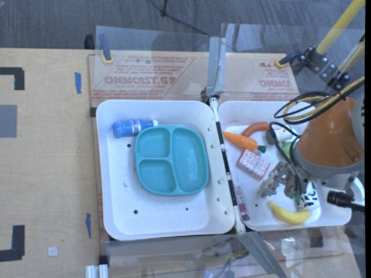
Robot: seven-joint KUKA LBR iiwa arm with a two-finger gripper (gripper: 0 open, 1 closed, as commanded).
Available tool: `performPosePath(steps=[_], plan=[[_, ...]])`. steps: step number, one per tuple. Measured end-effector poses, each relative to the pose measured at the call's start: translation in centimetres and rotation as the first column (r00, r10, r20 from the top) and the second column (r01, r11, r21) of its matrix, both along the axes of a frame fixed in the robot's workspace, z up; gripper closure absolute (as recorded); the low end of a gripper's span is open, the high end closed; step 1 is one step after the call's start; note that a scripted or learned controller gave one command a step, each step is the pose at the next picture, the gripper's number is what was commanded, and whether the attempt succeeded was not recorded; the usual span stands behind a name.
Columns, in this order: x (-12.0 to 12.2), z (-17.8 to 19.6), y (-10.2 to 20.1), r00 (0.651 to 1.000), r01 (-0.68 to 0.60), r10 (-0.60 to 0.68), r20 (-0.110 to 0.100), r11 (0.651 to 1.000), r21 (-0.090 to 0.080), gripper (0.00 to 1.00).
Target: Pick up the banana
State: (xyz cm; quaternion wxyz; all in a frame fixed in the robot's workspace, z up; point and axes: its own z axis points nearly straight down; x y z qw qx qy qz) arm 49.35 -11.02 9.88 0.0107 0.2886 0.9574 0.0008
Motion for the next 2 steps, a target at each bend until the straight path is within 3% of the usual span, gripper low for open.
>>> performPosePath(steps=[1, 2], plan=[[0.0, 0.0, 0.0, 1.000, 0.000, 0.000, 0.000, 1.000, 0.000, 0.00], [1.8, -1.1, -1.9, 0.999, 0.046, -0.046, -0.012, 0.999, 0.007, 0.00]])
